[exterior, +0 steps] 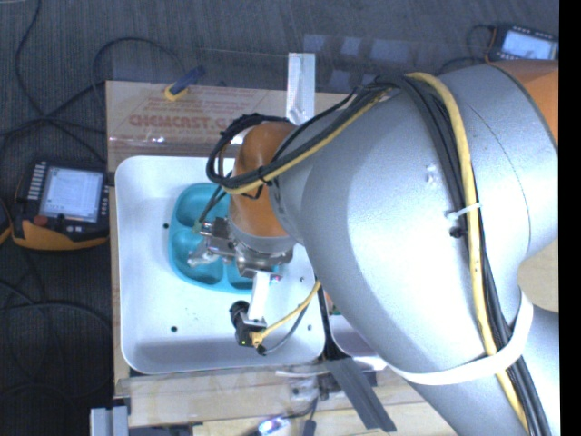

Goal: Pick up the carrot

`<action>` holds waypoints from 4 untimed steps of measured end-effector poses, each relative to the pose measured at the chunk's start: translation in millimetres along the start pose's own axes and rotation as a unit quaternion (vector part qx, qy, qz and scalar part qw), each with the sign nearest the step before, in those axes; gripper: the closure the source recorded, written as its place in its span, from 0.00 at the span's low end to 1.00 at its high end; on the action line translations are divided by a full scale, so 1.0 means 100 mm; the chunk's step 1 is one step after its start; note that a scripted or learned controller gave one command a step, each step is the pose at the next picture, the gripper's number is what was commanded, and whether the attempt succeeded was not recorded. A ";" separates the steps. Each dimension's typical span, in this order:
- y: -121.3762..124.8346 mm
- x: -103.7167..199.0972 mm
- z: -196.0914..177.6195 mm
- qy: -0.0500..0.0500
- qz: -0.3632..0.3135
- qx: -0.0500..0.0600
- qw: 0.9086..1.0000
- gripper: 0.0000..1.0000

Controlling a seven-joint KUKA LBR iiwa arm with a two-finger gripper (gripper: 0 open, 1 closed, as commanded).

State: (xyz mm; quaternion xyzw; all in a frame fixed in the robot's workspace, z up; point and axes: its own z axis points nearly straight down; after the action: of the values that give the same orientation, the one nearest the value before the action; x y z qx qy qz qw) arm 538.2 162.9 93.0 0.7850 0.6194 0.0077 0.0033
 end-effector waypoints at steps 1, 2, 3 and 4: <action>-0.06 -0.47 -0.75 -0.009 0.182 0.008 0.983 0.00; 0.13 -1.16 -0.90 -0.010 0.304 0.008 0.953 0.00; 0.12 -1.17 -0.97 -0.013 0.303 0.010 0.953 1.00; 0.77 -0.96 -1.72 -0.008 0.144 0.007 0.989 1.00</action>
State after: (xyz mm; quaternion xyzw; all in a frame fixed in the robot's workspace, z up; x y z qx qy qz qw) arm 588.3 50.4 265.1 0.8663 0.4995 -0.0027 0.0014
